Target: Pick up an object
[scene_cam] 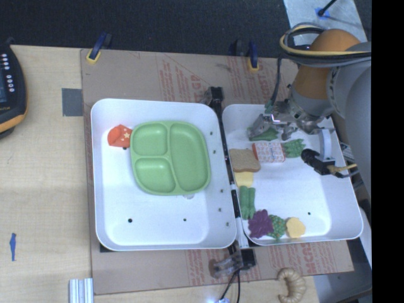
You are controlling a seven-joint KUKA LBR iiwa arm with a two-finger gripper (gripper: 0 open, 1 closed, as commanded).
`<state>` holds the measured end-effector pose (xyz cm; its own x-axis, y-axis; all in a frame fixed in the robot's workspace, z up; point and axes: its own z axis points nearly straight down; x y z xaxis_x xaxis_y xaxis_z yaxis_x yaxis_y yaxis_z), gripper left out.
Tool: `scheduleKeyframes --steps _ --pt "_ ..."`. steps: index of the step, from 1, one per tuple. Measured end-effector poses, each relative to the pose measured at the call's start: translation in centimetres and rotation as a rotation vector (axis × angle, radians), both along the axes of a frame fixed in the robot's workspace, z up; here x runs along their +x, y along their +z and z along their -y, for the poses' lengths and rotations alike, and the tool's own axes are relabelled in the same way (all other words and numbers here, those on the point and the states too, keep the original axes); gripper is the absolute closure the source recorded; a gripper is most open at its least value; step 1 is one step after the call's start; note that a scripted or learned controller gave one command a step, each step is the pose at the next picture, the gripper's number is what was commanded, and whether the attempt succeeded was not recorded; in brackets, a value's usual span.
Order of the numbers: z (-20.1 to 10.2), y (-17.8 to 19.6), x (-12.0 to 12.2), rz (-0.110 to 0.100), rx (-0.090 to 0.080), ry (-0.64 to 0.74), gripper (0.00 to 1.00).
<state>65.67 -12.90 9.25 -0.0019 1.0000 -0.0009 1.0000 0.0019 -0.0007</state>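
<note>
Right bin: held bread slice, yellow piece, green pod, purple grapes, patterned packet. Left bin: green divided plate, red item beside it. Gripper hung over right bin's far end; finger spacing could not be told

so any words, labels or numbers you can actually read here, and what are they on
None can be read.
Red printing on the cardboard under the bins: too blurred to read.
Buttons and screen on the pendant at the left edge: too small to read.
Red and white packet in the right bin: a pattern, no legible text.
</note>
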Motion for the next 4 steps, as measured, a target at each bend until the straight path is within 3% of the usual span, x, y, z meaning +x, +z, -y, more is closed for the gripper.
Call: scheduleKeyframes --steps 2,3,4 --pt "-2.3 -0.1 -0.1 -0.005 0.001 0.004 0.0" --pt "2.0 0.0 0.0 0.0 -0.001 -0.001 0.0" --pt "2.7 0.0 0.0 0.001 -0.001 0.001 0.0"
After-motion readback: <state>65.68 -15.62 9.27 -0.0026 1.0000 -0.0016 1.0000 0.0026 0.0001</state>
